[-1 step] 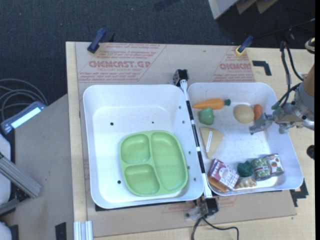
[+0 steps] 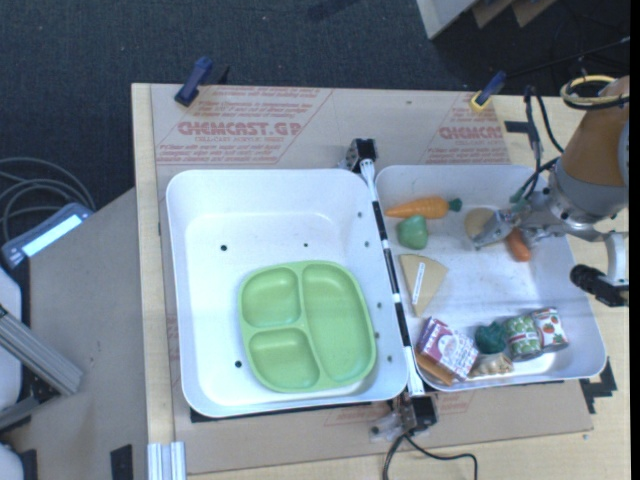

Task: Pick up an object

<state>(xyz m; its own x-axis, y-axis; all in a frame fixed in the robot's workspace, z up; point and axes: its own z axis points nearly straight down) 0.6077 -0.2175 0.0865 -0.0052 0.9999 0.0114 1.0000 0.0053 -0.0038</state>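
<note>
- Left bin (image 2: 200, 208): a green divided tray (image 2: 305, 325) lies toward its 5 o'clock corner
- Right bin (image 2: 590, 343): carrot (image 2: 418, 208) at 11 o'clock; green lump (image 2: 412, 232) just below it; cheese wedge (image 2: 424, 278) at centre-left; packets (image 2: 490, 343) at 6 o'clock
- Gripper (image 2: 500, 230) at 1 o'clock, beside a small orange piece (image 2: 519, 247); whether it grips anything I cannot tell

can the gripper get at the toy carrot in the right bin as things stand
Probably yes. The toy carrot lies apart near the right bin's far wall, nothing on top of it, and the gripper is low in the same bin just to its right.
</note>
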